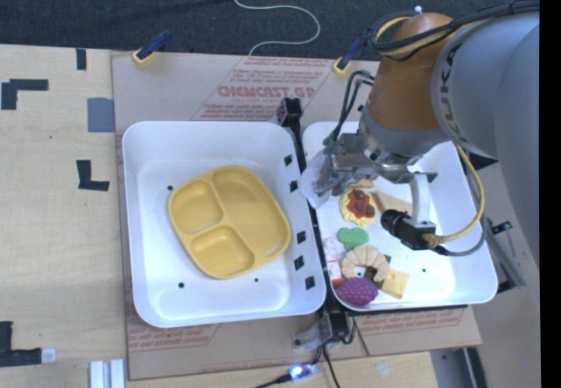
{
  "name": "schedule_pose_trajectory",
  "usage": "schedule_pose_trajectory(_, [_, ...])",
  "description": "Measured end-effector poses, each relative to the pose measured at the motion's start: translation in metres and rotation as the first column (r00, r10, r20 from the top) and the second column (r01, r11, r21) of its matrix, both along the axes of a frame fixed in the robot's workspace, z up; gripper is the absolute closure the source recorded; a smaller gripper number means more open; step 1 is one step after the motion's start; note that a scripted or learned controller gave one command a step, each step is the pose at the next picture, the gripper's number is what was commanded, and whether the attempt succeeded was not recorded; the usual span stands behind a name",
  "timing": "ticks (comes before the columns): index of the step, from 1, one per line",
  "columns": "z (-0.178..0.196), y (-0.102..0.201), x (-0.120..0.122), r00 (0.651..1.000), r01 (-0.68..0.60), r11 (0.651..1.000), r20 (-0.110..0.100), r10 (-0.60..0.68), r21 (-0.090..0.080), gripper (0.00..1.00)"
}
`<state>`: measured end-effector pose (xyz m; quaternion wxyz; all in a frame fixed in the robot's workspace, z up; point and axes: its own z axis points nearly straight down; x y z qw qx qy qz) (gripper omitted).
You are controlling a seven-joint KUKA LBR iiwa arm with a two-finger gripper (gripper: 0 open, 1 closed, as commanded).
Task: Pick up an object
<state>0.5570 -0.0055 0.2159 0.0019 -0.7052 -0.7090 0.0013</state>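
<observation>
A: Looking down at the bench, I see the grey arm with the orange band (412, 71) coming in from three o'clock, and its two-finger gripper (337, 178) hangs over the left part of the shallow white right bin (465, 285). Which object do you think it goes for?

B: Probably the small round toy pizza with red topping (359, 205), which lies just at four o'clock of the gripper. The other candidates are at six o'clock of it: the green leaf-shaped toy (353, 236), the tan croissant-like toy (365, 262), the purple bunch of grapes (357, 292) and the yellow cheese wedge (395, 283). They lie close together, some touching.

A: How should it do the pick well?

B: I think it should come straight down over one piece, with the jaws on both sides of it, and stay away from the bin wall at nine o'clock. The pieces are crowded, so a finger can land on a neighbour and push it.

A: Are the fingers spread or pressed together?

B: I cannot tell; the wrist and its cables cover them, and nothing is visibly between them.

A: And the left bin?

B: The white left bin (140, 202) holds the yellow plastic tray with three compartments (230, 220), well apart from the gripper. A small red-white item (330, 252) near the wall is too small to name.
</observation>
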Motion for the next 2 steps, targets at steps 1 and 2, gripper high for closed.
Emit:
schedule_pose_trajectory(1, [0.015, -0.01, -0.005, 1.0, 0.004, 1.0, 0.003, -0.004, -0.001, 1.0])
schedule_pose_trajectory(2, [-0.001, -0.016, -0.001, 1.0, 0.005, 1.0, 0.001, -0.005, -0.002, 1.0])
